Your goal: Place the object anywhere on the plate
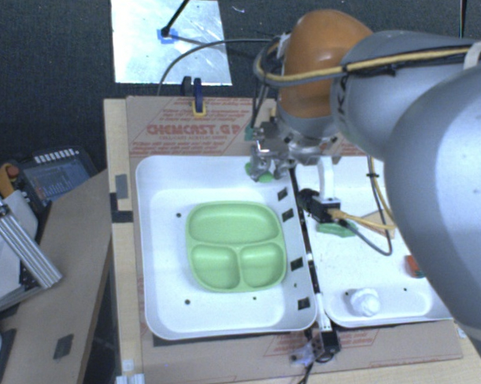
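A light green divided plate (233, 246) lies in the middle of the left white bin (159, 229). My gripper (262, 168) hangs over the far right corner of that bin, just beyond the plate's far right rim. A small green object (261, 176) sits pinched at its fingertips, above the bin floor. The grey arm and its orange band cover much of the right bin (386, 308).
In the right bin lie a white cap-like piece (363, 302) near the front, a green item (334, 228) beside the divider, a tan stick (373, 220) and a small orange thing (411, 264). A cardboard sheet (191, 126) lies behind the bins.
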Action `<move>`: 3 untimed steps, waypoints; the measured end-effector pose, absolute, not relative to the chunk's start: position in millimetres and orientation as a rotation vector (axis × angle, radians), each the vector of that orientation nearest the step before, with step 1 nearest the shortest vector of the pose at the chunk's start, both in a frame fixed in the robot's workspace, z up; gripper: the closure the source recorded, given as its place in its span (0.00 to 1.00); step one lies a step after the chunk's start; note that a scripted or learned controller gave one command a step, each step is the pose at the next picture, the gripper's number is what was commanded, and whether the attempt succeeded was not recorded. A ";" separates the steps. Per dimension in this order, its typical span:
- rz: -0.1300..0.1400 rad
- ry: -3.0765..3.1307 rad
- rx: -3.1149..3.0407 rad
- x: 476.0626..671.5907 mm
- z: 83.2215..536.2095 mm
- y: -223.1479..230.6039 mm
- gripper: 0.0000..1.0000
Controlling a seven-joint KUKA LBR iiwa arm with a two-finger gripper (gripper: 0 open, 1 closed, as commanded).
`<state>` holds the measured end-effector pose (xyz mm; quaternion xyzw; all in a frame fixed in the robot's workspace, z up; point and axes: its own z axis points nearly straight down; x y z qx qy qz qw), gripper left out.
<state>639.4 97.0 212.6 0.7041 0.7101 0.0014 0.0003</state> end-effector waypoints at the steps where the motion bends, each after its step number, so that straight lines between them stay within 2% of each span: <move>1: 0.006 2.233 2.211 643.1 209.2 153.3 1.00; 2: 0.006 2.232 2.212 634.7 212.0 207.1 1.00; 3: 0.002 2.226 2.216 635.3 211.7 203.4 0.00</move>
